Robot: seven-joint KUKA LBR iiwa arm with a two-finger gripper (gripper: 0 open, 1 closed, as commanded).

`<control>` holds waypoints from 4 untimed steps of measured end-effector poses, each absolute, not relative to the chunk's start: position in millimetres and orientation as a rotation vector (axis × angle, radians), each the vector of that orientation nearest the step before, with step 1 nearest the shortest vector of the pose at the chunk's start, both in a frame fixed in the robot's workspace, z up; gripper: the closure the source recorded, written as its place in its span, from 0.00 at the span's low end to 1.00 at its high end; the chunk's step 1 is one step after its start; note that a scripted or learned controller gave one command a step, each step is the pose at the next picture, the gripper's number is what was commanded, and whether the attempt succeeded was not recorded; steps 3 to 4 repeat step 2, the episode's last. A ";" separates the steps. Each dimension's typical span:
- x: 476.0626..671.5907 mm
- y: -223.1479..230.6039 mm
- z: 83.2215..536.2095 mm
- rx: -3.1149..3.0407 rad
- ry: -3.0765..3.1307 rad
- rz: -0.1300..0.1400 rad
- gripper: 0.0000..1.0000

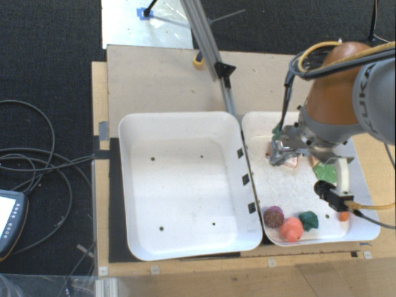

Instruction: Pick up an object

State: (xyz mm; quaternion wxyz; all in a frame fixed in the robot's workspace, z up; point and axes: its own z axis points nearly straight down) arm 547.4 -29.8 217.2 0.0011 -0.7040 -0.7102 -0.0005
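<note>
My gripper (283, 155) hangs low over the upper part of the right bin (272, 193), its metal fingers pointing down at the bin floor. A small reddish-orange object (291, 162) lies right under the fingers, mostly hidden by them. Near the bin's front edge lie a dark maroon ball (273, 216), a salmon-pink ball (292, 229) and a dark green piece (309, 219). A light green object (325, 172) sits below the wrist. A small orange bit (343, 215) lies at the right rim.
The left bin (179, 184) lies beside the right one, with a black-taped divider between them. A grey pole (207, 39) slants in from the top. Cables trail across the floor at left. A yellow cable runs off the arm at right.
</note>
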 end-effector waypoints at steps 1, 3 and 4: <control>532.8 23.5 210.9 -2.208 -2.231 -0.002 1.00; 516.4 79.8 228.4 -2.208 -2.233 -0.006 1.00; 516.4 79.8 228.4 -2.208 -2.233 -0.006 1.00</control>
